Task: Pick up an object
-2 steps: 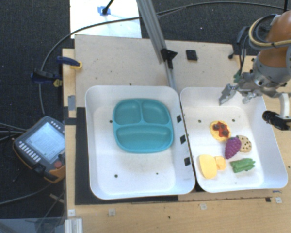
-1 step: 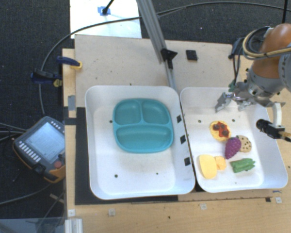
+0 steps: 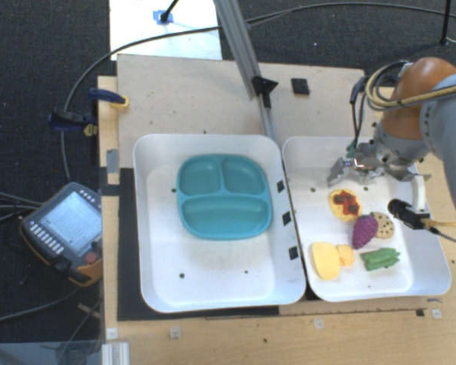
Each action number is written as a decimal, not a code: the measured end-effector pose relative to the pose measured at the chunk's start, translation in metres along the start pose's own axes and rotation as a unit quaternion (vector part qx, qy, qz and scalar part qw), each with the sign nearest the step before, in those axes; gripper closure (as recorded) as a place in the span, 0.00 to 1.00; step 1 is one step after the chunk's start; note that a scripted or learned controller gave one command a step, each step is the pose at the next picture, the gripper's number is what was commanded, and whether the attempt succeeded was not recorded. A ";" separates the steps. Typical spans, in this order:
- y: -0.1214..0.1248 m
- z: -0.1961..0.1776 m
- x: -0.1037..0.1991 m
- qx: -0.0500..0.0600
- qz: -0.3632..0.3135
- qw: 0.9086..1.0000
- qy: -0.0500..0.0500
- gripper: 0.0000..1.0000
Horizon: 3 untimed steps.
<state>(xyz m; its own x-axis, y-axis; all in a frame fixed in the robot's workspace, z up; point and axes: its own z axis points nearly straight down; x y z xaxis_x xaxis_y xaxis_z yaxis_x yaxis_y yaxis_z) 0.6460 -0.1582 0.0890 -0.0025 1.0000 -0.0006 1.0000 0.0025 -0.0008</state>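
5 toy foods (image 3: 357,238) clustered just below and apart from the claw (image 3: 352,170), all in the right bin (image 3: 308,158), likely pooled as pick candidates, nearest the pizza slice (image 3: 344,203); claw state impossible to tell, nothing visibly gripped.

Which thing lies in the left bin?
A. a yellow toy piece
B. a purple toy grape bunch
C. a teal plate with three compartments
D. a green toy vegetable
C: the teal plate lies alone in the left bin, while the grape bunch, the green vegetable and the yellow piece all lie in the right bin.
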 end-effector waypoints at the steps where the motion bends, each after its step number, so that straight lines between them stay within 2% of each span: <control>1: 0.002 -0.014 0.000 -0.003 -0.001 1.000 0.000 1.00; 2: 0.005 -0.063 0.009 -0.004 -0.002 1.000 0.000 1.00; 3: 0.003 -0.128 0.009 -0.005 -0.002 1.000 -0.001 1.00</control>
<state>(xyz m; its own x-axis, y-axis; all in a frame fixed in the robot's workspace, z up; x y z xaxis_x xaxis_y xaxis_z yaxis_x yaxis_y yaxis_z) 0.6491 -0.1488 0.2173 -0.0068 1.0000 -0.0018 0.9999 0.0068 0.0090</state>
